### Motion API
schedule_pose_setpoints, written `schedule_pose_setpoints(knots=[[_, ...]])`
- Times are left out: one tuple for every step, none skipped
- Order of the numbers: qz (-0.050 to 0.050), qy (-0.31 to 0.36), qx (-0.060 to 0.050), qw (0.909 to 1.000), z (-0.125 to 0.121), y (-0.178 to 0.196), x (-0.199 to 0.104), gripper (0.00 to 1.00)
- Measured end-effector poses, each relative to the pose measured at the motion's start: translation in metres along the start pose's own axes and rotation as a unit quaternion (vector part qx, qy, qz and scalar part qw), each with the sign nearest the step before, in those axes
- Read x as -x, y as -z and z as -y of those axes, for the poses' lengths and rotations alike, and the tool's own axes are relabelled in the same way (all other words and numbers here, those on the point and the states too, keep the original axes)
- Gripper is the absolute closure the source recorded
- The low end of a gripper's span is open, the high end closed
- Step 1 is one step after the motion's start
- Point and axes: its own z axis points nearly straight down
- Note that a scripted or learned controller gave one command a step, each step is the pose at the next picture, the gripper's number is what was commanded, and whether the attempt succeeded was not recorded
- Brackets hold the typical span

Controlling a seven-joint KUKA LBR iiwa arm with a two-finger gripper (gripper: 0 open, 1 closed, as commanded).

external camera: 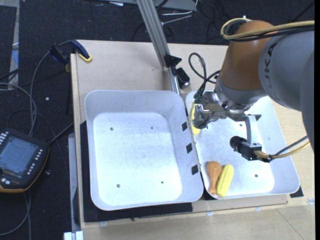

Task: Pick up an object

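Note:
My gripper (pixel 200 118) hangs over the left edge of the right bin (pixel 260 181), close to the wall shared with the left bin. A small yellow object (pixel 195 126) peeks out just under and left of the gripper, mostly hidden by it. Whether it is held or only lies beneath cannot be told. At the front of the right bin lie an orange pear-shaped piece (pixel 213 174) and a yellow corn-like piece (pixel 225 179), touching side by side, well in front of the gripper.
The left bin (pixel 100 109) sits beside the right one. A slanted metal rail (pixel 155 29) rises behind the bins. A black cable connector (pixel 244 148) hangs from the arm over the right bin. A teach pendant (pixel 17 159) lies at the far left.

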Motion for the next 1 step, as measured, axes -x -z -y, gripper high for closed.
schedule_pose_setpoints(knots=[[0.000,0.000,0.000,1.0000,-0.0020,-0.0046,-0.0520,1.00]])
